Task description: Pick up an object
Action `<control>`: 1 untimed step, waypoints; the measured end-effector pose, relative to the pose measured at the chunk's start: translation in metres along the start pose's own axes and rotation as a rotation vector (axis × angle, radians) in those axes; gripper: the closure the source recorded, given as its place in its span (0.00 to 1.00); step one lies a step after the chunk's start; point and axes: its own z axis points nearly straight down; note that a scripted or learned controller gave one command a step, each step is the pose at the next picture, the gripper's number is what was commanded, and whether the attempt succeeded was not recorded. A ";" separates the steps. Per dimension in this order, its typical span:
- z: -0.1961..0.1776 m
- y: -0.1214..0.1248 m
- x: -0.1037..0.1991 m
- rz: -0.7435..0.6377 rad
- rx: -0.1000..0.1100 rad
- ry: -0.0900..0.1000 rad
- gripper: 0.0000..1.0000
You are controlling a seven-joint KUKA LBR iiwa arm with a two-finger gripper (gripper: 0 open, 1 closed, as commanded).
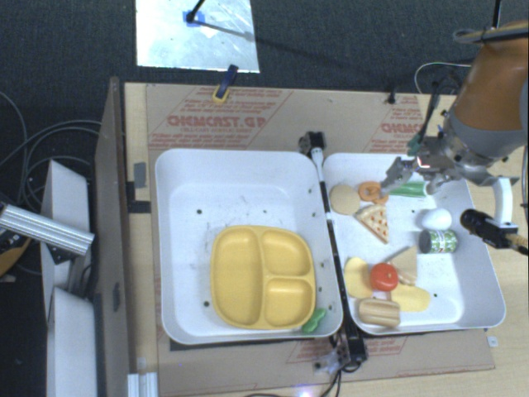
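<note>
Reaching in from the right, the arm [488,89] holds its gripper [413,170] low over the far edge of the right bin [488,304], and whether its fingers are spread or closed cannot be told from this slant. Just under it lies a green toy vegetable [407,190], touching or nearly touching the gripper, with an orange slice [372,192] and a pale round piece [342,197] beside it toward the bin's left wall. A pizza wedge [374,222] sits nearer the middle, a white egg-like shape [435,218] and a small green can [438,241] toward the right. Near the front edge lie a red tomato [383,276], yellow pieces [413,298] and what may be a bread roll [380,312]. The left bin [178,188] holds a yellow divided plate [263,276] at its front, a green scrap [314,321] by the plate's front right corner.
</note>
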 end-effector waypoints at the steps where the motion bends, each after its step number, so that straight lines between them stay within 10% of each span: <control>1: 0.172 0.040 -0.034 0.003 0.001 -0.002 0.00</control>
